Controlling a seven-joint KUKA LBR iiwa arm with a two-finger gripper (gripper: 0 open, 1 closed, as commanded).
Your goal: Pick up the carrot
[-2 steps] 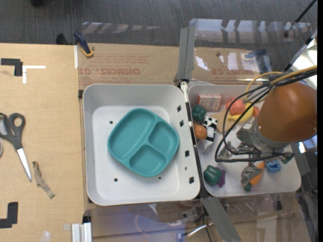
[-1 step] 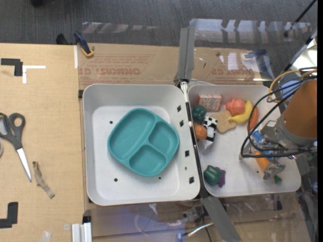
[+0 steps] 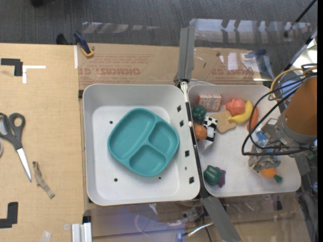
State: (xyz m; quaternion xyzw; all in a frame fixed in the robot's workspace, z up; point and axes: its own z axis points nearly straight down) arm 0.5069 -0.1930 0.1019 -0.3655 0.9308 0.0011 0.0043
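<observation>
The carrot (image 3: pixel 270 173) is a small orange piece with a green tip, lying near the front right corner of the right bin (image 3: pixel 237 188). My gripper (image 3: pixel 264 163) is low in that corner, directly over the carrot's left end and seemingly touching it. Cables and the gripper body hide part of the carrot. The grey arm with its orange band (image 3: pixel 303 110) comes in from the right above the bin's edge.
The right bin also holds a green pepper (image 3: pixel 214 175), a banana (image 3: pixel 244 113), a red tomato (image 3: pixel 234 106), a beige biscuit shape (image 3: pixel 222 122), a pink block (image 3: pixel 210 102) and an orange ball (image 3: pixel 200 131). A teal divided plate (image 3: pixel 144 141) lies in the left bin. Scissors (image 3: pixel 15 137) rest on the bench at the left.
</observation>
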